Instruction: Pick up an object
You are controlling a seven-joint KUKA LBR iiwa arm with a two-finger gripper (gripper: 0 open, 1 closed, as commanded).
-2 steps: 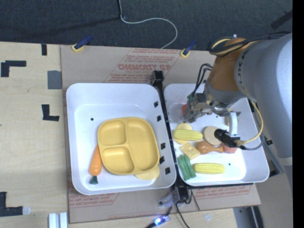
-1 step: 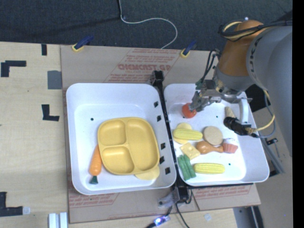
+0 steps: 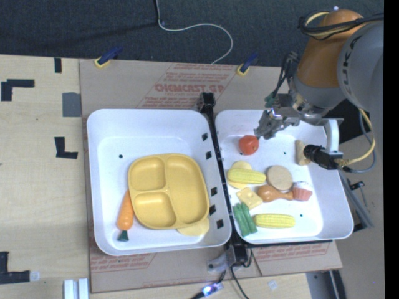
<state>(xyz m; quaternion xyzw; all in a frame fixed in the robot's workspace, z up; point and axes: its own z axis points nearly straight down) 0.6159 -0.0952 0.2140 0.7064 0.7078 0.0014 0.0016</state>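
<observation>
Tomato (image 3: 249, 144): round, no long axis, lying just below and left of your hand (image 3: 267, 129); whether the hand is wide or narrow you cannot tell.

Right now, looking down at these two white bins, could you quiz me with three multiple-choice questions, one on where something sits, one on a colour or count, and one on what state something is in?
1. Where does the carrot lie?
A. In the left bin, beside the yellow plate
B. In the right bin, next to the tomato
C. On the cardboard outside the bins

2. How many corn cobs are in the right bin?
A. None
B. Two
C. Five

3. What is in the yellow plate's compartments?
A. Toy food in each
B. Nothing
C. The tomato

Answers:
1 A: the carrot rests against the plate's left edge in the left bin.
2 B: one cob lies near the middle, another near the front.
3 B: all compartments show bare yellow; the tomato sits below the gripper.
</observation>
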